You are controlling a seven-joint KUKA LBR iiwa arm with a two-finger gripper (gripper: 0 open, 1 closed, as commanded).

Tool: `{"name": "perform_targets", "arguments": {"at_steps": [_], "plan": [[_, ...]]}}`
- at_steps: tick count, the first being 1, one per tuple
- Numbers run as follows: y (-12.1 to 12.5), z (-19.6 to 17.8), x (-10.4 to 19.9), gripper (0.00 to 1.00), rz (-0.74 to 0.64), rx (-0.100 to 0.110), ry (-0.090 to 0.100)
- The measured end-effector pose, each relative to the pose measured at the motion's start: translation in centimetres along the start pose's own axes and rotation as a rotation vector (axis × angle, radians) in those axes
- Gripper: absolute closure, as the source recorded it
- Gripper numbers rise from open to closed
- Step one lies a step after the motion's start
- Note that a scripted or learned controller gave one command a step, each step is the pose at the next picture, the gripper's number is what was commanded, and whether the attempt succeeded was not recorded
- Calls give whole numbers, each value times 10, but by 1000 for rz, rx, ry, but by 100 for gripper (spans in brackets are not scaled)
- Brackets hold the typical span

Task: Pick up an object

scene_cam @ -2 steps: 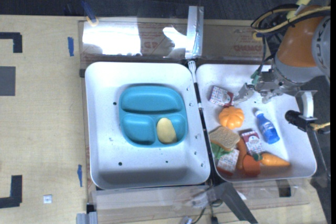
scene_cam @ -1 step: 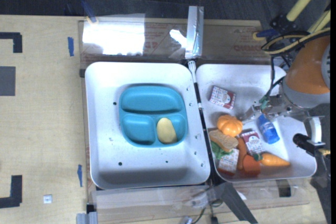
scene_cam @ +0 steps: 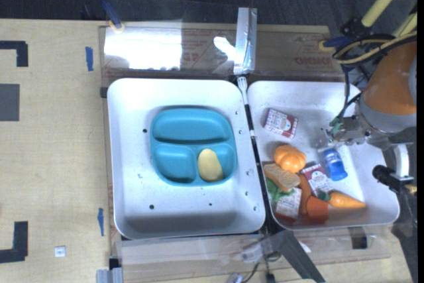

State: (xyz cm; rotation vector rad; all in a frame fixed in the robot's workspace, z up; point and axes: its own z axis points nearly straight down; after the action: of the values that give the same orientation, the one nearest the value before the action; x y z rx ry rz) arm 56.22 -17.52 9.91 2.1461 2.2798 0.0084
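Crowding the right bin [scene_cam: 301,93]: carton [scene_cam: 279,122], orange [scene_cam: 289,158], carrot [scene_cam: 344,201], blue bottle [scene_cam: 332,164] beside gripper [scene_cam: 338,131], grip state unclear.

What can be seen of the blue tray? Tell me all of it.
The blue tray is a rounded, glossy, plastic-looking dish with three compartments: one long across the top, two smaller below. It lies flat, right side up, in the middle of the left bin, resting on its floor. A yellow lemon-like object sits in the lower right compartment; the other two hold nothing visible.

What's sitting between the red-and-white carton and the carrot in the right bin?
In the camera view, the orange fruit lies between the carton and the carrot.
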Motion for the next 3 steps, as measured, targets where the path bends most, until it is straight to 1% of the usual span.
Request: {"name": "perform_targets", "arguments": {"at_steps": [1, 2, 3], "plan": [[13, -66, -26, 100, 58, 5, 1], [58, -90, -22, 100, 201, 8, 2], [8, -108, 30, 100, 33, 12, 5]]}}
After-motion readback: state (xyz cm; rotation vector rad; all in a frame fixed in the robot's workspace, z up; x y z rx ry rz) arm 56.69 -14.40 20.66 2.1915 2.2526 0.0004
